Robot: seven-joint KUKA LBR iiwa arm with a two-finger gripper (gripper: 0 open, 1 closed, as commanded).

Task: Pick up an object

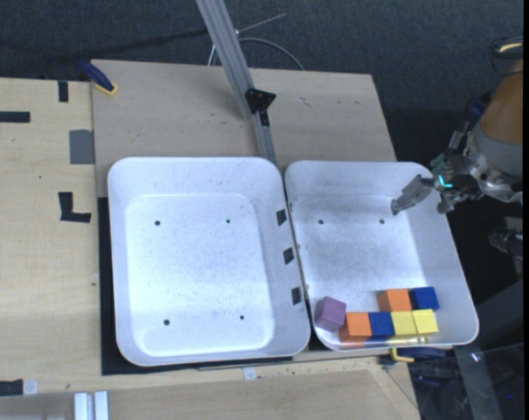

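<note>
though in one bin, blocks (389,314) (near corner) well apart from claw (411,194)

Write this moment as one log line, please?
arm: right edge | gripper: over right bin, holding nothing | blocks: clustered at bin's near edge, untouched | pick: not yet done

White speckled bins (194,175) hold purple (332,311), orange (358,324), blue (424,298) and yellow (405,323) blocks.

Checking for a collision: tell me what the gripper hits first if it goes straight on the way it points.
Probably the right bin's bare floor: the gripper points down-left, well clear of the blocks. Its height is unclear.
</note>
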